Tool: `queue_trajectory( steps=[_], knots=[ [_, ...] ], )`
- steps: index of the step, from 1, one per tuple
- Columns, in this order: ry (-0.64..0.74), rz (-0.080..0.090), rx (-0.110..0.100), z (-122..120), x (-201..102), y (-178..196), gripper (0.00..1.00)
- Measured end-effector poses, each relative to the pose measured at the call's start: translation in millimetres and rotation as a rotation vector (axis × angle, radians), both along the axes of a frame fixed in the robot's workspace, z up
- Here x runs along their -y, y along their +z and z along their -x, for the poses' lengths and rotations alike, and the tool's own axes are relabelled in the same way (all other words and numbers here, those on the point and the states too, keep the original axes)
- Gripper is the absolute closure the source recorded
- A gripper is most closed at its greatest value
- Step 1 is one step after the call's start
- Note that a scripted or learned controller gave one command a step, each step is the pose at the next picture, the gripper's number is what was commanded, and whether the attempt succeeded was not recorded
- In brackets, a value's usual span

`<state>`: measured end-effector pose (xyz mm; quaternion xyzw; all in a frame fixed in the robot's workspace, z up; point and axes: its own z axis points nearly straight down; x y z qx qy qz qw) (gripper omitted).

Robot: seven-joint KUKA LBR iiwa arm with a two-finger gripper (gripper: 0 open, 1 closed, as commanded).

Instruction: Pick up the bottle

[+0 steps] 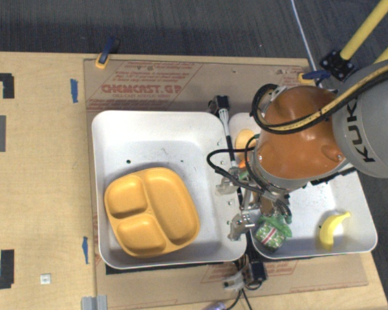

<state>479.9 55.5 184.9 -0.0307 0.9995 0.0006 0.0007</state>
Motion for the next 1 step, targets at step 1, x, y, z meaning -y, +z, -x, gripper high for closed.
queue_trajectory(
  steps=[1],
  knots=[
    [-0.001,-0.002,0.005,-1.4,-0.6,10.3,1.00]
  ],
)
